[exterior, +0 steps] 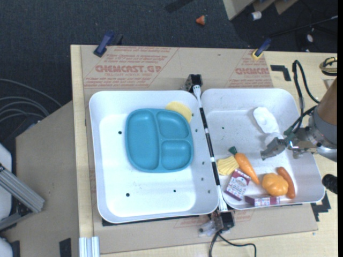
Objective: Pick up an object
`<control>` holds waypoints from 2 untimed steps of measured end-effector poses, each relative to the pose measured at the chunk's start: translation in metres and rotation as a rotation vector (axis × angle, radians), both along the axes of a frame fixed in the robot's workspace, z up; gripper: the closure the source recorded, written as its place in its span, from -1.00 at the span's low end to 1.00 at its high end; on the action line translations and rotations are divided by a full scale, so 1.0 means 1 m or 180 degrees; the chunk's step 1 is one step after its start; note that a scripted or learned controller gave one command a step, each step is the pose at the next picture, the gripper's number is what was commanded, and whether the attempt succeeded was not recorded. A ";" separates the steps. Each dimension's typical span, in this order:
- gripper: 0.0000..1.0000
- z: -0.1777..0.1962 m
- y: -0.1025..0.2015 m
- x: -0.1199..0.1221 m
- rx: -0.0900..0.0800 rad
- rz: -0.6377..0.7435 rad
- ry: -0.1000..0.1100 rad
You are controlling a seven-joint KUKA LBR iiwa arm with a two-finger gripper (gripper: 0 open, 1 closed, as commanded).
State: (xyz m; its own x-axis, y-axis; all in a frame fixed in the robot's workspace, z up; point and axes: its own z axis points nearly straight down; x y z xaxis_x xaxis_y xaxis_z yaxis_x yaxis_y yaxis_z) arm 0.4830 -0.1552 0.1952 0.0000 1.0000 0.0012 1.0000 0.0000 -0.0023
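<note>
The right bin (244,101) holds several small items. A white lump (265,119) lies toward its back. A carrot (246,166) lies near the middle front, beside a yellow wedge (226,166). A red and white packet (237,186), a round orange fruit (274,184), an orange-red sausage shape (288,181) and a small flat box (260,200) crowd the front. My gripper (271,148) reaches in from the right and hovers over bare bin floor, between the white lump and the carrot. Nothing shows in it.
The left bin (112,159) carries a blue divided tray (159,139) with a yellow item (180,110) tucked behind its far corner. A black divider (206,138) runs between the bins. Cables (300,87) hang at the right edge.
</note>
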 end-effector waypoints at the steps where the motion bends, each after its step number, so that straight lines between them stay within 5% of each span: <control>1: -1.00 -0.108 0.038 -0.002 -0.0002 0.0002 -0.0020; 2: 1.00 -0.097 0.038 -0.001 0.0001 -0.0003 -0.0036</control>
